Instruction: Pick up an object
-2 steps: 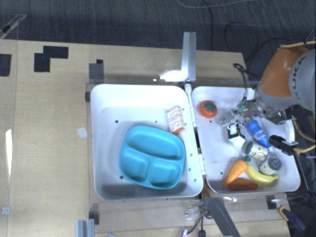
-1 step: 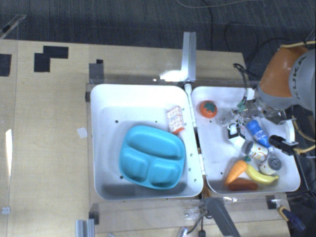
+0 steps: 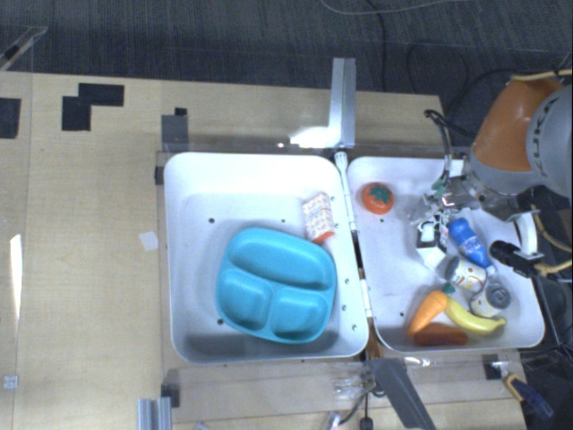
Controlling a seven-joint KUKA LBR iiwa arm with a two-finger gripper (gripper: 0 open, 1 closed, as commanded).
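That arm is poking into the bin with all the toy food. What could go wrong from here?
The gripper sits above a tight pile: a blue bottle, carrot and banana lie close together in the right bin, so it might bump one or grab two. It is also close to the bin's far rim and could hit it. The bottle looks rounded and may slip out.

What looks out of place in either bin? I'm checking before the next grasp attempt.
Little stands out. The blue divided tray lies askew in the left bin, and a small packet leans against its upper right rim.
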